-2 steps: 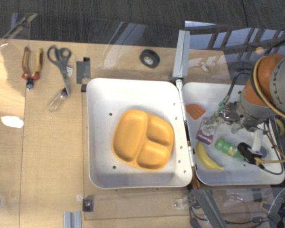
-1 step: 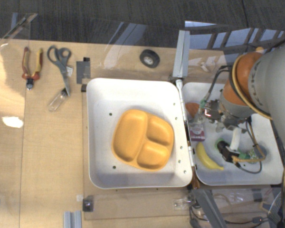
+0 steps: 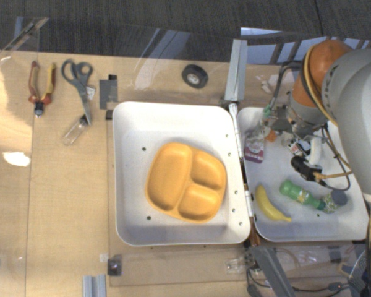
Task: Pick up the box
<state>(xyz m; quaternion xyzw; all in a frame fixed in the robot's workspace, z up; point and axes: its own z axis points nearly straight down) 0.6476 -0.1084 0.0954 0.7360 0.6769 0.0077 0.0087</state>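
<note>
Arm: the grey arm (image 3: pixel 358 104) with its orange band (image 3: pixel 324 57) filled the upper right of the frame, reaching down over the right bin.
End effector: the end effector (image 3: pixel 283 127) hung low over the upper part of the right bin (image 3: pixel 352 228); whether it was open or closed could not be told, as cables and the wrist covered it.
Box: a small box (image 3: pixel 255 147), pale with a purple lower part, stood against the right bin's left wall, just left of the end effector; nothing showed it being gripped.
Right bin, other contents: a yellow banana (image 3: pixel 270 205) lay near the lower left corner, and a green bottle (image 3: pixel 304 195) lay tilted just right of it.
Left bin: the left bin (image 3: pixel 130 166) held a yellow sectioned tray (image 3: pixel 187 182) at its centre.
Tabletop: the wooden tabletop (image 3: pixel 49 215) carried red-handled pliers (image 3: pixel 39 86) and scissors (image 3: pixel 80 82) in the upper left of the frame, and a roll of black tape (image 3: pixel 195 76) above the left bin.
</note>
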